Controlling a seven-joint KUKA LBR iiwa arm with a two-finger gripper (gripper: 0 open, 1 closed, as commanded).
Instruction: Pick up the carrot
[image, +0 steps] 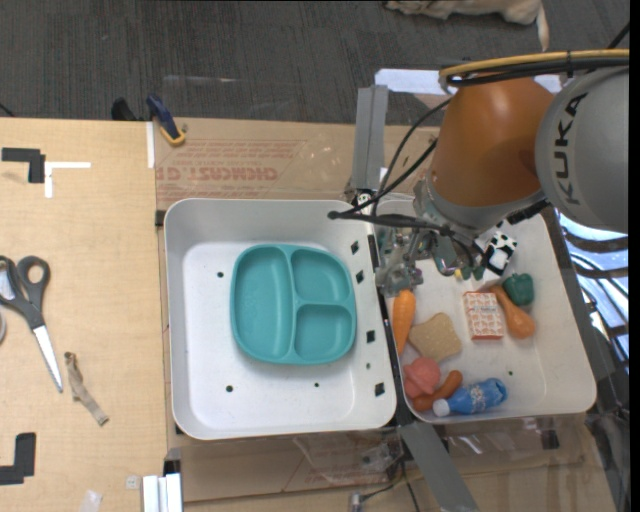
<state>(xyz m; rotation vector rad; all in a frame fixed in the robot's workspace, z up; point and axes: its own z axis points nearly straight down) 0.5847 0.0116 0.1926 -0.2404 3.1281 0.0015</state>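
Observation:
An orange carrot (402, 318) lies lengthwise at the left edge of the right bin (560, 395), close to the wall between the two bins. My gripper (413, 266) hangs just above the carrot's far end, and its metal parts and cables hide what is under it. The orange band of the arm (495, 140) covers the far part of the right bin. A second orange piece with a green leafy top (516, 304) lies at the right side of the same bin.
The left bin (190, 330) holds a teal divided plate (294, 303). Around the carrot lie a toast slice (436, 337), a cracker box (483, 315), a pink piece (421, 376), a small sausage (447, 386), a blue bottle (477, 397) and a black-and-white die (498, 250). Scissors (33, 310) lie on the bench at left.

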